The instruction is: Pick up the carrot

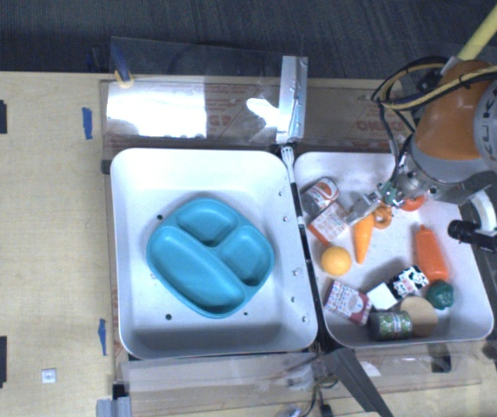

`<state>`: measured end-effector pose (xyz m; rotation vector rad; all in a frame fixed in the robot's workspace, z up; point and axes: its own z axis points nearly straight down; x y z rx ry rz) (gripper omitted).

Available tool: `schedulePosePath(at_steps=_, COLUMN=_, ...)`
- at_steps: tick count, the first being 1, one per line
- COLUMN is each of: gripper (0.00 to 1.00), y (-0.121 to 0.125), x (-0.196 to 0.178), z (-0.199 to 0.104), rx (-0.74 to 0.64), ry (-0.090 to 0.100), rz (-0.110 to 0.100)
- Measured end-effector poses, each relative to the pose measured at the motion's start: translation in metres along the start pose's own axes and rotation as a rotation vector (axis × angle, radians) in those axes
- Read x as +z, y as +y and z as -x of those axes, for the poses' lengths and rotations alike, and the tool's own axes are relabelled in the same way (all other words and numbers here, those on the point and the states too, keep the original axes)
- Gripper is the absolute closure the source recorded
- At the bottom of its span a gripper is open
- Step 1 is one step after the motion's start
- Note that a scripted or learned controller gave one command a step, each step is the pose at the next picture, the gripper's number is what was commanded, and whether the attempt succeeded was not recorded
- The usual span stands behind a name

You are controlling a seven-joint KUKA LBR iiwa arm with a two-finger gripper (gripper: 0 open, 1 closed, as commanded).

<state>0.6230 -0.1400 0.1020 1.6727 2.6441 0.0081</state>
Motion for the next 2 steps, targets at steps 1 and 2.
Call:
schedulePosePath(at_steps=1, gripper=1.0, y=0.001, x=-0.012, z=0.001, rx=0.003, ry=-0.001, rz=0.006)
schedulePosePath(at_steps=2, gripper=1.0, y=0.072, x=-0.108, z=-0.04, rx=0.108, ry=0.003, rz=0.002)
